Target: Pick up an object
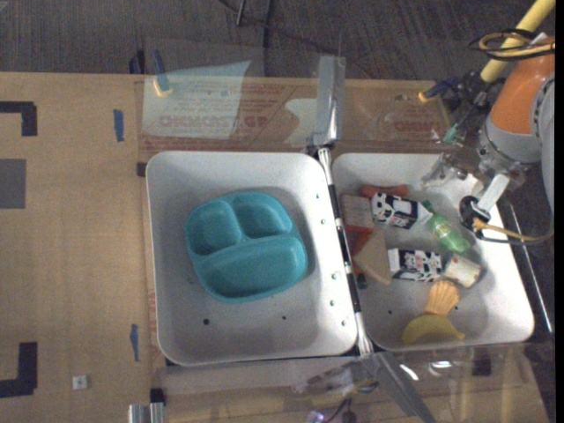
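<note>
Over the right bin [520,324], toward its one o'clock corner, your gripper [448,167] hangs close to the rim. You cannot tell whether it is open or shut, and nothing shows held in it. Your nearest candidates are a green object [449,233] at six o'clock of it and a cow-patterned carton [394,208] at eight o'clock. The green one is probably easiest. Descend straight and centred, because a second carton [416,263] crowds it from below. Mind the bin wall at three o'clock. Open room lies at nine o'clock over the left bin [167,307], which bears a teal plate [247,243].
</note>
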{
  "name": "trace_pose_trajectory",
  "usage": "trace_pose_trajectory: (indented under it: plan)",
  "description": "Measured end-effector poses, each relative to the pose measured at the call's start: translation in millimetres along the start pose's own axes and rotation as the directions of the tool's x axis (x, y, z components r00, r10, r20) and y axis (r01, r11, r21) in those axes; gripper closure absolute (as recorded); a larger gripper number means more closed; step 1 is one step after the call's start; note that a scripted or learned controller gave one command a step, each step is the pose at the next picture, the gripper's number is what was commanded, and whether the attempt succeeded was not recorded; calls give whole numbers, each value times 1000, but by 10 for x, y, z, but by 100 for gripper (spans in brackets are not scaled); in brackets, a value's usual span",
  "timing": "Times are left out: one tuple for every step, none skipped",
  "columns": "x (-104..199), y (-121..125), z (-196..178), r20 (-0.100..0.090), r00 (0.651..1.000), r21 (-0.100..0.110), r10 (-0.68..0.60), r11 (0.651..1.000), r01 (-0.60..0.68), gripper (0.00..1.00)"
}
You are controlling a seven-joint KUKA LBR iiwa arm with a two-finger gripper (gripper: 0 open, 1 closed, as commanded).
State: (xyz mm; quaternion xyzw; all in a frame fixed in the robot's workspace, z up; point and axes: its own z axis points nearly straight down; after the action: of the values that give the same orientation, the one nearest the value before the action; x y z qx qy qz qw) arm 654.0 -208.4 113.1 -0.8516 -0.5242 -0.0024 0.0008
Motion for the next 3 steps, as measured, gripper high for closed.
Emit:
trace_pose_trajectory:
  plan:
    - [-291, -488, -979, 5, 999, 1, -35, 999, 35, 0]
    - [-290, -490, -975, 5, 999, 2, -35, 999, 35, 0]
    - [-29, -199, 157, 2, 987, 7, 158, 987, -158, 0]
